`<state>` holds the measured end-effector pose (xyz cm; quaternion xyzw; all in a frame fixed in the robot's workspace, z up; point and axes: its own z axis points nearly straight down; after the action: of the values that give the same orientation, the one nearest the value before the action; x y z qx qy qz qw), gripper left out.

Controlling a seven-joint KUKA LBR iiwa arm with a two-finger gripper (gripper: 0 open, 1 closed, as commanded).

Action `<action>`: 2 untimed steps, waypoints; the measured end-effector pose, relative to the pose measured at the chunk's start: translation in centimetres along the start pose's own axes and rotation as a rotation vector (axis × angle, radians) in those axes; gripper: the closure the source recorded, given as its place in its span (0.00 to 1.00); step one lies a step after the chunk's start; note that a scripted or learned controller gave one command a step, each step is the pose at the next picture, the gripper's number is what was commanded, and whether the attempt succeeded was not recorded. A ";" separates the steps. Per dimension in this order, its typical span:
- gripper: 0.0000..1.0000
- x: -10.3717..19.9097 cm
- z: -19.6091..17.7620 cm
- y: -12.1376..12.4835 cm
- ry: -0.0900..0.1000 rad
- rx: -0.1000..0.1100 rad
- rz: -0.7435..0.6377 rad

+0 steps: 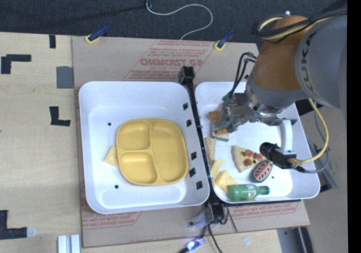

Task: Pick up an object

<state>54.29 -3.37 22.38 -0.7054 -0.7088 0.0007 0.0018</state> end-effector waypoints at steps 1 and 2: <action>1.00 5.6 0.7 -2.0 -0.001 0.001 -0.001; 1.00 10.6 1.0 -5.2 -0.002 0.002 0.001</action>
<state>49.08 7.17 21.38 -0.7058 -0.7084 0.0021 0.0018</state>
